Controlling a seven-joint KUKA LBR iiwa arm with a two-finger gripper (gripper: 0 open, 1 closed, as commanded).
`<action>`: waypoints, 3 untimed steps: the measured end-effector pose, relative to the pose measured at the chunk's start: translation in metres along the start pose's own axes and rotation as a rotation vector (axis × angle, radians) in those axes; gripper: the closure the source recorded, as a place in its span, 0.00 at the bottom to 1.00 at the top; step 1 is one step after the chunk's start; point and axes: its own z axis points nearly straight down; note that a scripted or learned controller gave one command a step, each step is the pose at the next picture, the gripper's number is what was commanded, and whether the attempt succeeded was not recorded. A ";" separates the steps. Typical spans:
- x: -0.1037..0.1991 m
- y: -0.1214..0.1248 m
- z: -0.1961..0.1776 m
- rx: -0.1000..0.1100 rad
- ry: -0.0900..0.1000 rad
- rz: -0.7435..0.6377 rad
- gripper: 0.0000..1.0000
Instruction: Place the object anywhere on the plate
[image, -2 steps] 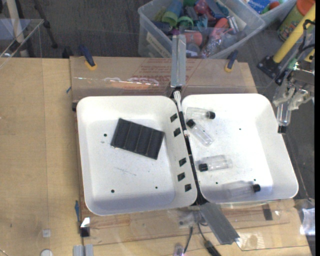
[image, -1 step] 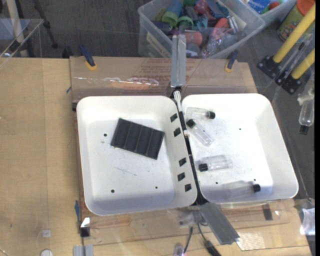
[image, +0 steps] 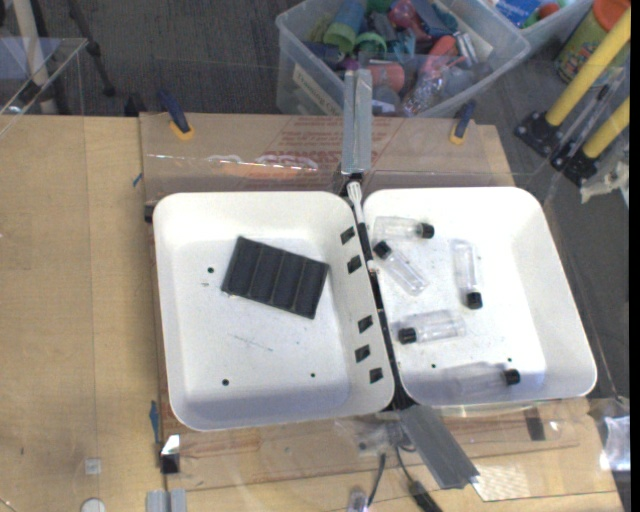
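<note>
A dark grey ribbed rectangular plate (image: 275, 277) lies flat in the left white bin (image: 190, 390), slightly turned, in the bin's upper middle. Nothing rests on it. Several clear plastic vials with black caps lie on their sides in the right white bin (image: 560, 340). One vial (image: 405, 230) is near the bin's back left, with another vial (image: 399, 265) just below it. A third vial (image: 463, 268) lies upright in the picture at the centre. More lie toward the front, among them a vial (image: 433, 326) near the divider.
A raised divider (image: 362, 300) with black marks separates the two bins. A clear tub of colourful toys (image: 400, 45) stands behind the bins. Yellow and black equipment (image: 585, 90) sits at the back right. Bare wooden bench (image: 70, 300) lies to the left.
</note>
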 end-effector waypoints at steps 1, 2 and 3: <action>0.001 0.001 -0.011 -0.002 -0.001 -0.003 1.00; 0.002 0.001 -0.010 -0.002 -0.001 -0.004 0.00; 0.002 0.001 -0.021 -0.004 -0.003 -0.007 1.00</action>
